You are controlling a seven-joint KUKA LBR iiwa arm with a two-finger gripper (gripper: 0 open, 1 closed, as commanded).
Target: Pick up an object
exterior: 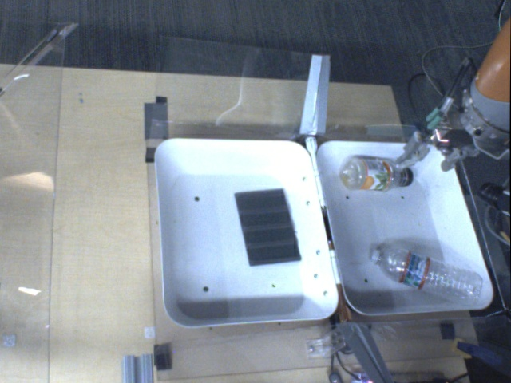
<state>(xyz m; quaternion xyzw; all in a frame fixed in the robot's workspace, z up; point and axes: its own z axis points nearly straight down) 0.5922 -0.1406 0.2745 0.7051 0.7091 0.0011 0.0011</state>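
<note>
In the right bin (467, 214), a small clear bottle with orange contents (369, 174) lies on its side near the far wall, dark cap pointing right. A clear plastic water bottle with a blue label (427, 270) lies near the front right. A black ribbed block (267, 227) lies flat in the middle of the left bin (180, 214). My gripper (429, 155) hangs over the right bin's far right corner, just right of the small bottle's cap. Its fingers (410, 153) are open with nothing between them.
A metal post (315, 94) stands upright behind the joint between the two bins. Cables (435, 62) hang near the arm at the far right. The wooden bench (80, 214) stretches bare to the left of the bins.
</note>
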